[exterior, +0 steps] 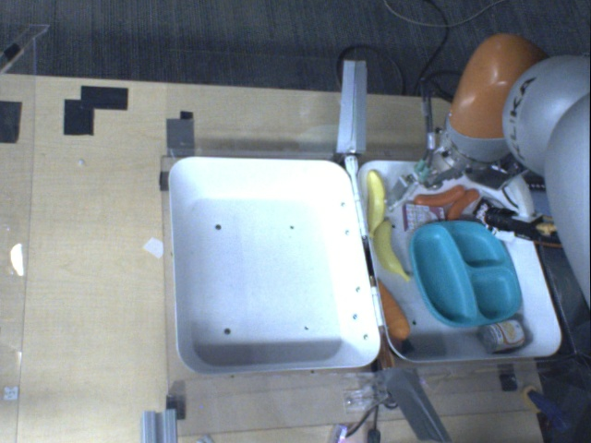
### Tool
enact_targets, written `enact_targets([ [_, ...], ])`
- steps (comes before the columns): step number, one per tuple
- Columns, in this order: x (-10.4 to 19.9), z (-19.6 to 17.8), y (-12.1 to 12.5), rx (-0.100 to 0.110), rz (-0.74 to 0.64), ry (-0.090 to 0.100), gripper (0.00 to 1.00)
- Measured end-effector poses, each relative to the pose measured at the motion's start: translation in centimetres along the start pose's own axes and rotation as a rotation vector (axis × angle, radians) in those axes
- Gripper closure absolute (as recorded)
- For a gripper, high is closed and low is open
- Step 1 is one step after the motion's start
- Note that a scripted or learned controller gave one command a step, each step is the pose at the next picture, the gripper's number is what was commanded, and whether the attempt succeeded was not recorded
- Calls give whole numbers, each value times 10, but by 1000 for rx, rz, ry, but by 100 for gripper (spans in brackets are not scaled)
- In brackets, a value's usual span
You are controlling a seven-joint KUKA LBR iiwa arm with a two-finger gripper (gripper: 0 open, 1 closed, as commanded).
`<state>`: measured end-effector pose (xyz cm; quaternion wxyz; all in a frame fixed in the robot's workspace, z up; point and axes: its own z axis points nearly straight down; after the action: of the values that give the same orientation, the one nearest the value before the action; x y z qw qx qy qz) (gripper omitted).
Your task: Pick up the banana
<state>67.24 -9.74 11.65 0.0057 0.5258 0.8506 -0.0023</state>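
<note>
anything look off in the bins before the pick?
Nothing spilled or damaged. The right bin is crowded: the banana lies along its left wall, tight beside the teal divided tray, with a carrot just below it. The gripper sits at the bin's top edge.

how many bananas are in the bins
2. One banana lies along the right bin's left wall near its far end; a second banana lies just nearer the camera. The teal tray may hide more.

A curved yellow banana (381, 229) lies in the right shallow white plastic bin (545, 317), beside a teal divided plastic tray (464, 273) and an orange carrot-like piece (394, 316). The left shallow white bin (268, 261) sits on a pale wooden bench (83, 275) bearing black tape patches (92, 107).
</note>
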Motion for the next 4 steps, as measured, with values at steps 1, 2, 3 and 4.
enact_targets([
  [1,-59,-48,-51,-8,-335,4,0],
  [2,30,-71,7,-8,-260,7,0],
  [3,-56,15,-44,-13,-375,-1,0],
  [4,-87,20,-50,-8,-660,25,0],
])
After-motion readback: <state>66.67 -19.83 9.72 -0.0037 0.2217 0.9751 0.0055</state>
